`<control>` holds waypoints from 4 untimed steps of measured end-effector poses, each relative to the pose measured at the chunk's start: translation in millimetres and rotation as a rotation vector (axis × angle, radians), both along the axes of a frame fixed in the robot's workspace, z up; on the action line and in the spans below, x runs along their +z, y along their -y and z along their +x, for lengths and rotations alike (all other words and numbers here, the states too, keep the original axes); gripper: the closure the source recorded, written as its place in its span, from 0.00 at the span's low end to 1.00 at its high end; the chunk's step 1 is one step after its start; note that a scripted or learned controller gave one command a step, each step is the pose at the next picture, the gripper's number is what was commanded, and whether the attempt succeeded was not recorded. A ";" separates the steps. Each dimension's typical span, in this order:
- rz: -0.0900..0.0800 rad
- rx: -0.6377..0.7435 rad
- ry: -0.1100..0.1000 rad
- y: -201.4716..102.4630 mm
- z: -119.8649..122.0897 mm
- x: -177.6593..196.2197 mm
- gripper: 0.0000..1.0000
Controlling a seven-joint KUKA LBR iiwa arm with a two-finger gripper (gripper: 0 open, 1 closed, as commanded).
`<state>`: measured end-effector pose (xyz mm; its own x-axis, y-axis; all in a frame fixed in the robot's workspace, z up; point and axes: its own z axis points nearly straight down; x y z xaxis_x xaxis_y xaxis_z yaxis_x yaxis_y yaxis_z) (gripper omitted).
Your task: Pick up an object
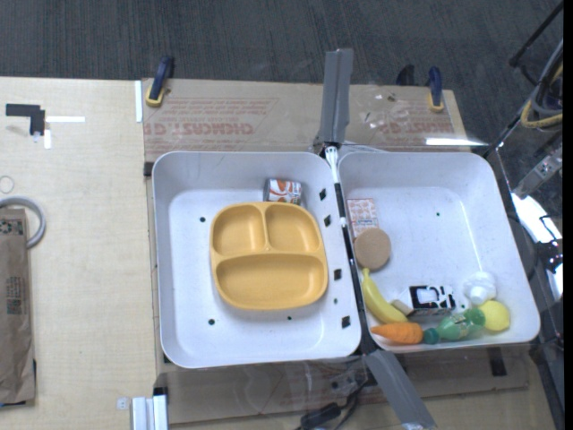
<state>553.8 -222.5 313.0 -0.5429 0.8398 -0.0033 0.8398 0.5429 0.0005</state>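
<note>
The left bin (179,267) holds a yellow divided plate (269,256), with a small orange-and-white carton (283,190) just behind it. In the right bin (466,195), a pale printed packet (362,211) and a round brown item (372,248) lie by the left wall. Crowded along the front wall are a banana (381,301), a carrot (397,332), a black-and-white box (432,297), a green item (452,328), a yellow lemon (495,315) and a white item (480,288).
A grey bar (337,97) runs back from the seam between the bins. Blue clamps (161,79) (435,88) pin a cardboard sheet (242,124) behind them. A brown paper bag (13,303) lies on the bench at far left. Cables hang at the right edge (542,106).
</note>
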 end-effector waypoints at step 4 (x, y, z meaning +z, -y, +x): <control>-0.008 0.453 0.006 1.7 -27.8 155.6 1.00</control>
